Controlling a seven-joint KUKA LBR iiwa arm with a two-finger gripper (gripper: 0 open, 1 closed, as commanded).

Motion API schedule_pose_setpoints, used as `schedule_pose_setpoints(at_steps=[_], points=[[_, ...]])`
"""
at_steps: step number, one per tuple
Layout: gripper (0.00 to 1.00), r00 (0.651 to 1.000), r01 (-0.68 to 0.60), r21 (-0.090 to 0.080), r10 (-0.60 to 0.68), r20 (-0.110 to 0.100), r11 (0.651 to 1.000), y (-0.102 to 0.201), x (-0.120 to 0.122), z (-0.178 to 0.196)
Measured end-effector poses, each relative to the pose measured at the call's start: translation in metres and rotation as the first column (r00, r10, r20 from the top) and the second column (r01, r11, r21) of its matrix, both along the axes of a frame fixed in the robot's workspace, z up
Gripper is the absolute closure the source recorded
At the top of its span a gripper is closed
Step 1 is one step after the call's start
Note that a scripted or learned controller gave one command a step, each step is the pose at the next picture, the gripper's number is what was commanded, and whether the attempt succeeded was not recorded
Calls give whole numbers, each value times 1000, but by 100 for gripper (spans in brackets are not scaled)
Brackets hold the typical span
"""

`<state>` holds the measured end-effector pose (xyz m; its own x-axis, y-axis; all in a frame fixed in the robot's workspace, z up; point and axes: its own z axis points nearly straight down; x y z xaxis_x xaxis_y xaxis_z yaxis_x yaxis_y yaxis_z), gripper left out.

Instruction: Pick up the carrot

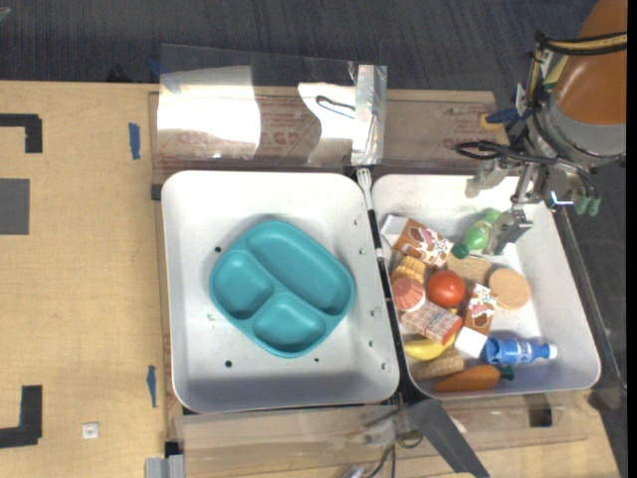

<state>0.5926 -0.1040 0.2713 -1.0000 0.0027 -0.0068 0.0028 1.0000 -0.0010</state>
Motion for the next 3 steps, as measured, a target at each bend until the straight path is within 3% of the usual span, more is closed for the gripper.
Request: schedule_pose_setpoints(at_steps=[1,2,3], points=[[0,998,63,1,-63,4,998,-13,-70,-157],[0,1000,19,0,-19,-2,1000,10,-31,-185],[0,999,-24,3,24,-30,1000,-5,37,-168]])
